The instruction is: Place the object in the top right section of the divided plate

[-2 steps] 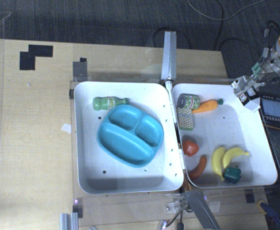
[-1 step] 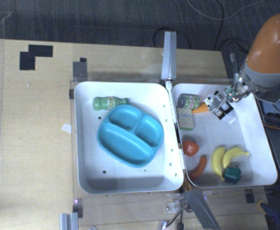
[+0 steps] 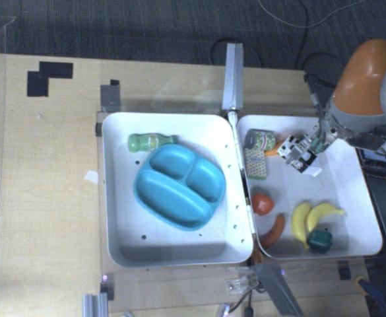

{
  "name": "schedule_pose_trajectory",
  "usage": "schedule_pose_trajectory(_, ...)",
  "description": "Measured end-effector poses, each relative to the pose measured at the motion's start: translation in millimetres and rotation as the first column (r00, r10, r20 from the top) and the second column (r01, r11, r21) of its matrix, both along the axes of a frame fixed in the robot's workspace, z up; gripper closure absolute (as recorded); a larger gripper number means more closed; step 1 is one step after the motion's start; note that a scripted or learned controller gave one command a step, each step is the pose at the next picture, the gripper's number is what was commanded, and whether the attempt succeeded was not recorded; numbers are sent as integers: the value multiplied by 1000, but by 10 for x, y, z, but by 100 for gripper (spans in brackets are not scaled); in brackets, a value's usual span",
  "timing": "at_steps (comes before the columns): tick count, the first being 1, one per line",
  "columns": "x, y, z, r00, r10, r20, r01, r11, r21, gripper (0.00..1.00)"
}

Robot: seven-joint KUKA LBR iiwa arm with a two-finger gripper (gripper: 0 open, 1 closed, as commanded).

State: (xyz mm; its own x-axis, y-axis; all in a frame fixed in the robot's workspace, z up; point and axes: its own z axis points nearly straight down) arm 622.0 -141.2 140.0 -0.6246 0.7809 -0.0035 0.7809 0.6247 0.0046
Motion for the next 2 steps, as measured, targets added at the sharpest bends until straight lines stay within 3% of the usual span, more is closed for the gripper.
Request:
schedule_pose_trajectory(1,-244,911,799,973,-232,2,232,973,2,100)
schedule_pose_trajectory(2,295,2195,453,925,-380,-2,380,925,3,100)
